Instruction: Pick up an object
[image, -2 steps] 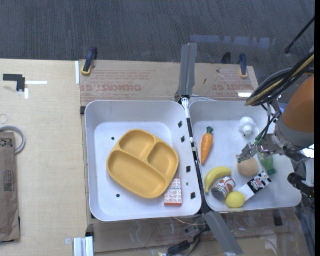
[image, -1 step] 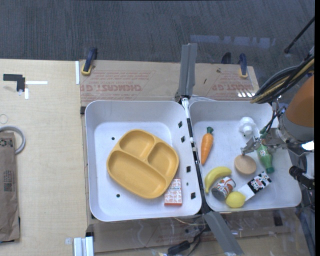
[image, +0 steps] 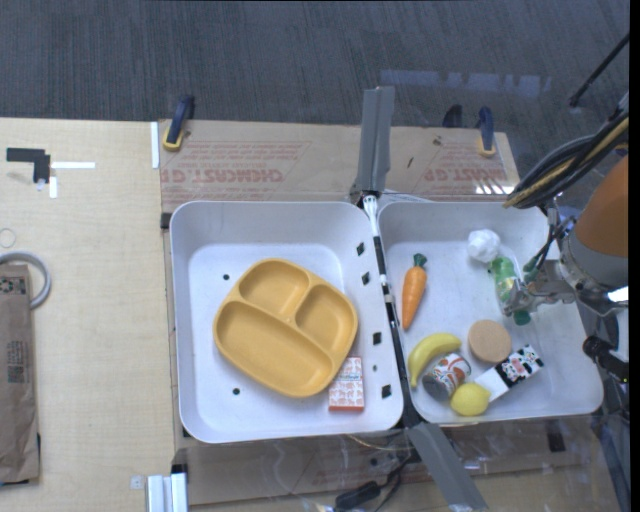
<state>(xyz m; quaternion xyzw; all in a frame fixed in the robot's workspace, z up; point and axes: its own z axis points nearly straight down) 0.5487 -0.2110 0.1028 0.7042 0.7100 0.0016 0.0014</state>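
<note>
**White bins, yellow plate, arm at the right edge**

Wooden bench (image: 80, 330) fills the left and middle of the frame, with a cardboard sheet (image: 300, 165) lying across its upper middle. Two shallow white bins sit side by side on it. The left bin (image: 200, 400) occupies the centre and holds a yellow divided plate (image: 285, 327), three compartments, tilted a little. Just beside the plate's lower right rim lies a small red and white carton (image: 348, 387).

The right bin (image: 570, 395) sits at centre right. The grey arm with its orange band (image: 610, 215) comes in at the right edge of the frame. Its gripper (image: 521, 298) hangs low over the bin's right part, close to a green and clear item (image: 502, 272) just below a crumpled white wad (image: 483, 243). Whether the jaws are wide, narrow or closed on anything cannot be told.

An orange carrot (image: 413, 290) lies near the bin's left wall. Toward the lower middle are a banana (image: 431, 352), a round tan disc (image: 489, 341), a small can (image: 447, 375), a lemon (image: 470, 400) and a black and white box (image: 512, 371), clustered closely together.
</note>
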